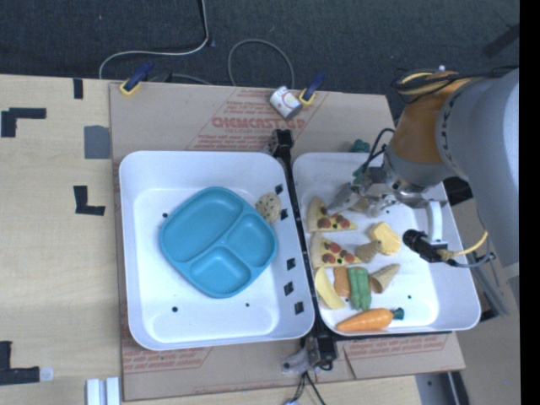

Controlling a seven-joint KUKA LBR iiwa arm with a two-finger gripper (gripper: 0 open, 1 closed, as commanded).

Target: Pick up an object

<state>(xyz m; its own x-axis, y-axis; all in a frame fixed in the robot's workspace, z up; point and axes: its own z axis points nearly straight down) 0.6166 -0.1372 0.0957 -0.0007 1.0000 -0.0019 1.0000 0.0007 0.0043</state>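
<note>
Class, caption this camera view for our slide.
Grey robot arm reaches over toy food in right white bin; blue divided plate sits in left bin.

From my seat the light is even and fairly bright, coming from overhead. Both white bins (135, 226) read clean, close to washed out on their floors, with soft shadows along the inner walls. The blue tray (219, 240) throws a faint shadow at its lower edge. The arm (472, 133) looks soft and slightly blurred. Small food pieces are grainy, low in detail.

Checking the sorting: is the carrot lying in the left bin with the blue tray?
No, the carrot lies in the right bin.
</note>
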